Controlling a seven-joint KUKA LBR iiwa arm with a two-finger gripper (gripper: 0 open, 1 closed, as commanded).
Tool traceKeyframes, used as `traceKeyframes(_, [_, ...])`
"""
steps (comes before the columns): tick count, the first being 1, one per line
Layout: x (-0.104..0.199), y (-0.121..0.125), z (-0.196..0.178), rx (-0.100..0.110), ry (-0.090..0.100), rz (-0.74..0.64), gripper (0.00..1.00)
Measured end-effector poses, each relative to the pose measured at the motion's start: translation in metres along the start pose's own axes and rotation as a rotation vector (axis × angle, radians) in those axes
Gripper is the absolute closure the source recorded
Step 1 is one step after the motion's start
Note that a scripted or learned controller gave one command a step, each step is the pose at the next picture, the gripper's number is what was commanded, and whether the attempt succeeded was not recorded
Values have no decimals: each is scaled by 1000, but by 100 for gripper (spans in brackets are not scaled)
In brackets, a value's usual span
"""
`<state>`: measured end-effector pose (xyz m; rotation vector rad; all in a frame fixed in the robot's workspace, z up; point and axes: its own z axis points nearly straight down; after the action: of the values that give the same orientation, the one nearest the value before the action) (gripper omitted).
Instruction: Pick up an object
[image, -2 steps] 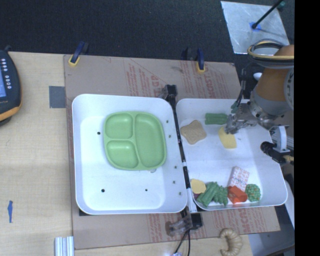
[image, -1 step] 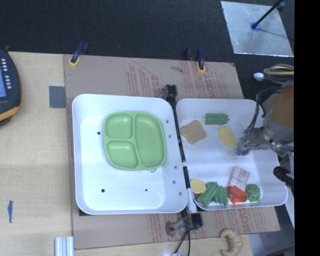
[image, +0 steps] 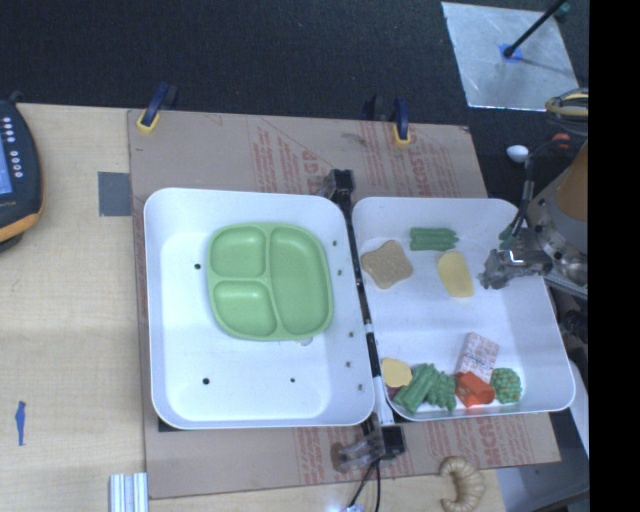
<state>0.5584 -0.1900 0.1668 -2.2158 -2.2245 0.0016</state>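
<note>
Camera view: fixed overhead, slanted, two white bins side by side on the bench.
Gripper: gripper (image: 497, 268) sits at the right edge of the right bin (image: 520, 330), low, arm coming in from the right.
Jaw state: cannot tell, metal parts too small and blurred to read.
Progress: nothing lifted as far as visible; no item seen at the gripper, so pick looks not yet done.
Nearest candidate: yellow piece (image: 455, 273), lying flat just left of the gripper, near but apart, not between the jaws.
Other candidates up top: green beans (image: 432, 238) above the yellow piece; tan bread slice (image: 386, 264) further left, near the bin divider.
Bottom cluster: orange-yellow piece (image: 396, 372), green pea pods (image: 424, 388), red piece (image: 474, 389), broccoli (image: 506, 383), pale wrapped packet (image: 477, 353), all well apart from the gripper.
Left bin: left bin (image: 170, 380) holds a green divided plate (image: 270, 281), far from the gripper.
Left to do: judged, close in on one item, likely the yellow piece, grip, raise it clear of the bin.
</note>
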Motion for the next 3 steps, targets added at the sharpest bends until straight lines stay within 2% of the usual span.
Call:
traceKeyframes(1, [0,0,2,1,-1,0,0])
traceKeyframes(2, [22,26,77,2,-1,-3,0])
traceKeyframes(3, [29,88,74,-4,-1,-1,0])
